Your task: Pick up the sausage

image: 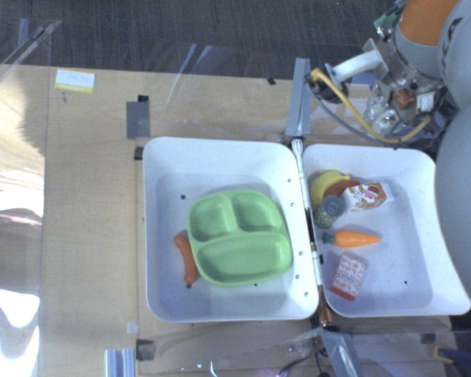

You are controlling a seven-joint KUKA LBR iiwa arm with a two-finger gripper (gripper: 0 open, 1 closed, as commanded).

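Observation:
The sausage (187, 258), reddish orange and slightly curved, lies in the left bin (161, 210), tucked against the left edge of a green divided plate (239, 238). My gripper (388, 104) hangs above the far rim of the right bin (420, 289), amid yellow and grey cables, well away to the right of the sausage and behind it. The arm's orange band (428, 10) is at the top right corner.
The right bin holds a yellow fruit (330, 184), a small can (330, 207), a snack packet (367, 196), a carrot (355, 239) and a small red-and-white box (348, 277). A grey metal post (299, 100) stands behind the seam between the bins.

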